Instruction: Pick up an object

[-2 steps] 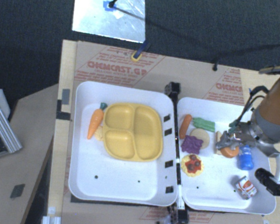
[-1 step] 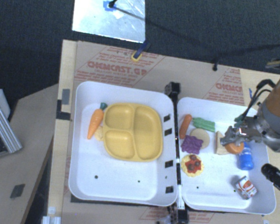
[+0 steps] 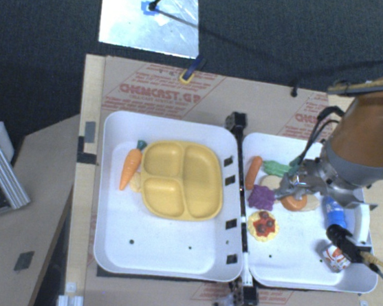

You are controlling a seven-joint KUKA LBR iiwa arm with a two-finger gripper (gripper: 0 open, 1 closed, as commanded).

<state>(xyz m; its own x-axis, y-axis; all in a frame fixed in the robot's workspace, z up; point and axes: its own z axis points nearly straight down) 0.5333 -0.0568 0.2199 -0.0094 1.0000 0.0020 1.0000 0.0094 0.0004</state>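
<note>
Right bin [image 3: 301, 276], near edge: small can [image 3: 333, 256] at 5 o'clock; pizza-like toy [image 3: 264, 225] at 8 o'clock. Purple toy [image 3: 262, 197] above it. Orange toy carrot [image 3: 252, 171] at 10 o'clock, long axis running 12 to 6. Green toy [image 3: 275, 168] beside it. Blue bottle [image 3: 334, 216] at 3 o'clock. Gripper [image 3: 295, 189] low over bin centre, above an orange round piece [image 3: 295, 204]; arm enters from 2 o'clock; jaw opening cannot be told. Left bin [image 3: 159, 249]: yellow divided plate [image 3: 178, 180], second carrot [image 3: 130, 168] pointing to 6 o'clock
</note>
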